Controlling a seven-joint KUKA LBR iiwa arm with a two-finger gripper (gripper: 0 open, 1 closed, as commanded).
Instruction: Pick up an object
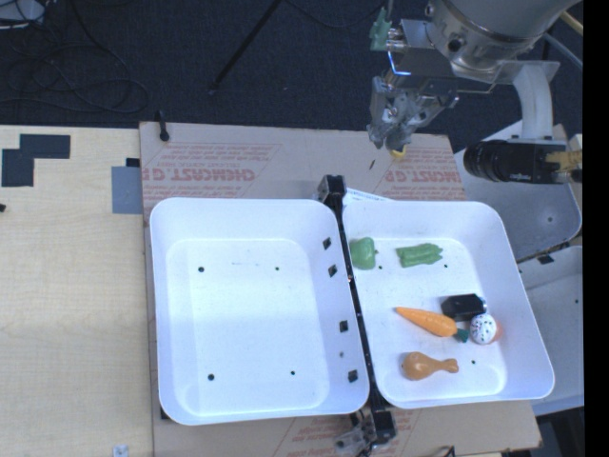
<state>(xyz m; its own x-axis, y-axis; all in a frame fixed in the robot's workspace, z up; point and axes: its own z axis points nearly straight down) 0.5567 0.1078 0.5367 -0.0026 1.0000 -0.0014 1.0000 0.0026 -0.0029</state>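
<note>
The end effector [398, 133] hangs over the cardboard behind the right bin [519, 284], and I honestly can't tell its grip state. The carrot [427, 321] lies in that bin beside a black block [462, 305].

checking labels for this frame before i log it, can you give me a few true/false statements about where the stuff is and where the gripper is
1. The orange carrot lies in the right bin. True.
2. The gripper is down inside the right bin, touching the carrot. False: it hangs above the cardboard beyond the bins' far edge, apart from every object.
3. The chicken drumstick lies nearer the camera than the carrot. True.
4. The green pepper lies in the left bin. False: it lies in the right bin, near its far side.
5. The black object sits beside the white spotted ball. True.
</note>
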